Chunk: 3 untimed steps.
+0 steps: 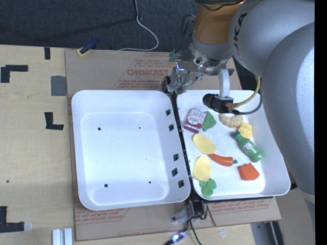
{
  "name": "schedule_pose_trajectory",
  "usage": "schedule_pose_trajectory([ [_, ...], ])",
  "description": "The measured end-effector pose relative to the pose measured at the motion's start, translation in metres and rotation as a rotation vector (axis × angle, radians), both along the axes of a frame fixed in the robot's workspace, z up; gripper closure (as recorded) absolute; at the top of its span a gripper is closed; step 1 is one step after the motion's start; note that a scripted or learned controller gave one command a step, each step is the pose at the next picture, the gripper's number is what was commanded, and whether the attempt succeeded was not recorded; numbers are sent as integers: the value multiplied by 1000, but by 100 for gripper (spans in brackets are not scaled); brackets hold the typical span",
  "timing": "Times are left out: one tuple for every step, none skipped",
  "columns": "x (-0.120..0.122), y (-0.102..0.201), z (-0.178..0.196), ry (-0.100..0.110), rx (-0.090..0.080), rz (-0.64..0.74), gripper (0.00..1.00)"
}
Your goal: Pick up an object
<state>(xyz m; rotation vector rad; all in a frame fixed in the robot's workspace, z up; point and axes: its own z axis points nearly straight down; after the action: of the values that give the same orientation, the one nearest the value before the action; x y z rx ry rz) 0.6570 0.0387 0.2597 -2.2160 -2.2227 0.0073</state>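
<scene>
The gripper (176, 81) is hovering over the 11 o'clock corner of the right white bin (273, 175); whether it is released or clenched, I cannot tell. The small maroon-and-white packet (194, 119) is lying at its 5 o'clock. It is probably light, flat and slippery, so taking it across the short edges seems best.

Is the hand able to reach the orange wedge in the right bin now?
Probably yes: the orange wedge lies uncovered near the bin's front wall, nothing on top, and the hand hovers by its far left corner.
</scene>
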Motion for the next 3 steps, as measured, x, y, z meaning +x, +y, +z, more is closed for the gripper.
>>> schedule_pose_trajectory([
  [12,79,105,-15,5,8,100],
  [11,106,199,-14,4,3,100],
  [11,143,281,-14,4,2,100],
])
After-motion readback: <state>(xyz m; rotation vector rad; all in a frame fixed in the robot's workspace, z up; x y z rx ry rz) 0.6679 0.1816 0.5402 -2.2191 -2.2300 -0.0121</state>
